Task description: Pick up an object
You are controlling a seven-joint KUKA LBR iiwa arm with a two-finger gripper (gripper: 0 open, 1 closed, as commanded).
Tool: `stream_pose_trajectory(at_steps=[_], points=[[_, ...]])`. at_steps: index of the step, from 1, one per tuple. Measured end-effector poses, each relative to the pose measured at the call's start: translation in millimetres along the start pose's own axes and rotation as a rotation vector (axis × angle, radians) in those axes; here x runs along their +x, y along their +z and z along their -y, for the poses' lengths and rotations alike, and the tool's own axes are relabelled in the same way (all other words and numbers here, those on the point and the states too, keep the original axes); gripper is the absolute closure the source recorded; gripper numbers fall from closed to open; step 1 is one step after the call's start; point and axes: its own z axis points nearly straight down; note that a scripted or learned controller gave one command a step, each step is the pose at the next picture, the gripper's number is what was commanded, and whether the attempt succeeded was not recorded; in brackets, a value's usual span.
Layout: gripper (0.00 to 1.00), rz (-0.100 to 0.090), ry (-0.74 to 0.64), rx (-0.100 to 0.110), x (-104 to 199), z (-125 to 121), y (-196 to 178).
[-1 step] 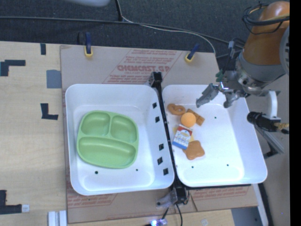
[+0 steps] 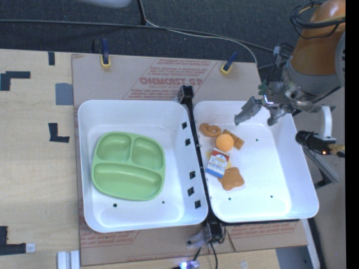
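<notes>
Objects for picking lie clustered in the right bin (image 2: 280, 167), toward its left wall. Taking that bin as the landmark: the counter (image 2: 33, 150) carries it, and the left bin (image 2: 90, 116) touches its left side, holding a green divided plate (image 2: 129, 166). Above the right bin's far right corner hangs the gripper (image 2: 261, 112), fingers spread apart and grasping nothing. Inside the bin, nearest to farthest, sit a tan bear-shaped piece (image 2: 231, 179), a small white packet (image 2: 217, 164), an orange ball (image 2: 224, 142) and a brown pretzel (image 2: 211, 130).
</notes>
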Motion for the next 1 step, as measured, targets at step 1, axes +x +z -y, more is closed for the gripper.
stream_pose_trajectory(at_steps=[1], points=[[0.00,-0.001,0.000,0.006,3.8,10.0,57.4]])
